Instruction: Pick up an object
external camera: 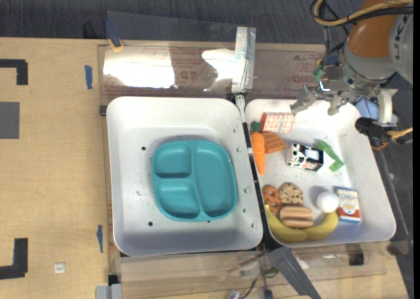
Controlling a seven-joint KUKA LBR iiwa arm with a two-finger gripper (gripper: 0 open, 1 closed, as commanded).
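We judge the step in hand to be the reach toward a target: the gripper (319,102) hangs over the far edge of the right bin (380,186), its two fingers spread apart with nothing between them. To do this well, we should pick one item that stands free of its neighbours, bring the spread fingers down squarely on either side of it, and close only once they straddle it. The orange carton (277,122) lies nearest the gripper, but the carrot (258,152) touches it, so we would approach from the open side. The crowded near corner looks to us the riskier choice.

Working from largest to smallest: the left bin (125,173) holds a teal divided plate (195,179) with three compartments, lying flat near its middle. The right bin carries all the small toy foods, any of which could serve as the object to pick up. A banana (308,231) curves along the near wall, with a hot dog (296,215) resting on it. The carrot runs along the left wall. A black-and-white carton (305,157) sits mid-bin, a green strip (330,154) just beside it. A small milk carton (348,204) stands near the right wall, a white egg (326,201) touching it. A cookie (290,193) and a pretzel (270,194) lie side by side above the hot dog.
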